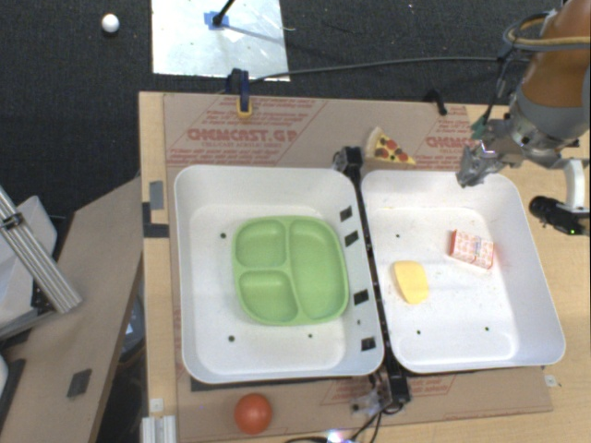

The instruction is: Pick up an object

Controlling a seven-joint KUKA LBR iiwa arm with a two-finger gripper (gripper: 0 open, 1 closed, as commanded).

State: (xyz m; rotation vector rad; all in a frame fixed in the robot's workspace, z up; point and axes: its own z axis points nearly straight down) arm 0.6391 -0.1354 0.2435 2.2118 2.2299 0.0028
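Currently two loose things lie in the right bin [531, 275]: a pink-and-white packet [471, 248] toward the bin's right edge, a little above its middle, and a yellow block [412, 281] near the bin's centre, left of and slightly below the packet. They are apart, not touching. Neither is held

Gripper [477, 166] sits over the far right corner of the right bin, at its rim, well apart from both the packet and the block. Nothing visible between its tips; whether it is open or closed cannot be told from this angle. Arm [554, 72] comes in from the right, orange section above grey wrist

Left bin [199, 247] carries a green divided tray [290, 270], three compartments, lying flat about the centre of the bin

Outside the bins, on the bench [277, 123]: a pizza-slice toy [390, 149] just beyond the far edge where the two bins meet; an orange-red ball [253, 413] at the near edge, below the left bin; a blue-and-yellow clamp [240, 93] at the far edge of the board

Beyond the bench, a small white ball [111, 23] on the dark floor, top left
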